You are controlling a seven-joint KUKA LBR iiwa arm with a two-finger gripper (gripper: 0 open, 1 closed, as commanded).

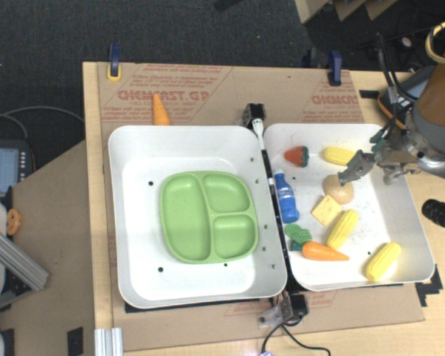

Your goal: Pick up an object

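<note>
Far to my gripper's (354,170) left lies the green tray (208,215) in its bin (126,199). Just below my fingertips sits a tan potato (340,190); whether my fingers are spread, I cannot tell.
</note>
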